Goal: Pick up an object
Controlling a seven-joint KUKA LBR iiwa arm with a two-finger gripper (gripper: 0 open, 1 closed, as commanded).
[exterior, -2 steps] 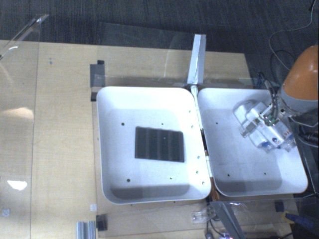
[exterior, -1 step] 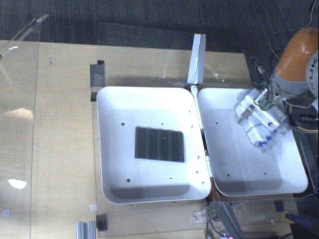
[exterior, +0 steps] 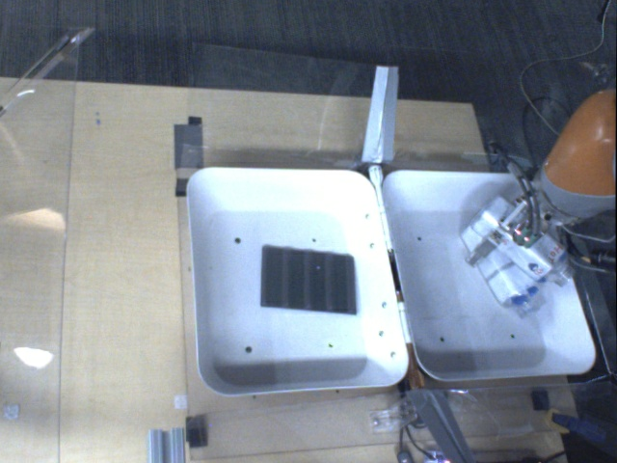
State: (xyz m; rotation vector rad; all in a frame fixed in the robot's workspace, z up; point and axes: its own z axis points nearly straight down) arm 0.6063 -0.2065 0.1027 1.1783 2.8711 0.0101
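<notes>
We see the wooden counter (exterior: 116,287) carrying two shallow white bins side by side, with dark carpeted floor (exterior: 241,13) beyond its far edge. The left bin (exterior: 217,220) sits near the middle of the counter, and the right bin (exterior: 434,287) touches it along their shared edge, reaching toward the counter's right edge. A narrow grey metal bar (exterior: 381,114) runs from the seam between the bins toward the counter's far edge.

We find the arm (exterior: 583,152) coming in over the far right corner of the right bin, its orange band rounded and bright above the grey wrist. In the left bin, a dark ribbed rectangular pad (exterior: 308,279) lies flat on the floor, a little nearer the bin's front edge than its far edge and apart from every wall.

The hand (exterior: 509,258) hangs low over the right half of the right bin, a pale cluster of grey and white parts with small blue and red specks. We cannot tell whether it is spread or pressed together, nor whether anything sits in it, since its parts blur against the white bin.
</notes>
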